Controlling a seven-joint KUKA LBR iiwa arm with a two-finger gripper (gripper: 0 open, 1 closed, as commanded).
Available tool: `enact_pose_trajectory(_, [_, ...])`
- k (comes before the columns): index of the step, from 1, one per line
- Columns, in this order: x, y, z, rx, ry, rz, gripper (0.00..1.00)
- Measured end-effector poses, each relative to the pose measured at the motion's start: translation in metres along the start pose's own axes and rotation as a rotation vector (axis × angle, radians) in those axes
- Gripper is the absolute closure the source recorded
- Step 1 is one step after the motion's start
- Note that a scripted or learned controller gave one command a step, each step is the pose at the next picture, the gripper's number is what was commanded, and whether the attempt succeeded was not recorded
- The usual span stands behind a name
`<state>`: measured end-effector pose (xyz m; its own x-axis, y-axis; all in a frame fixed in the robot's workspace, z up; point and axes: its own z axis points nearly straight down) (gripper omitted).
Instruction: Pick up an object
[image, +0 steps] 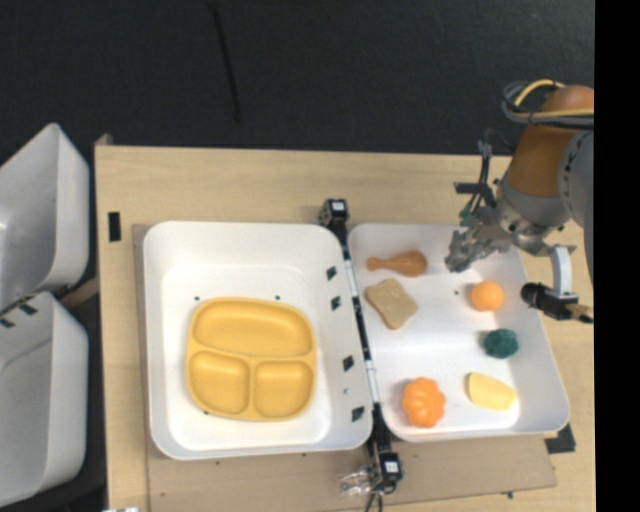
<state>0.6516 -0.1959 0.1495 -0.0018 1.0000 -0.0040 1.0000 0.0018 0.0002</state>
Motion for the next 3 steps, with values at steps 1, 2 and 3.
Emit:
enact_pose_trajectory(1, [-0.008,0.008,-0.048,-0.004,0.003,0.0,1.0])
enact_pose_trajectory(2, [-0.008,0.018,-0.107,-0.005,0.002,-0.002,1.0])
enact_pose_trajectory(3, [-0.009,0.018,-0.118,0.0,0.003,-0.004,1.0])
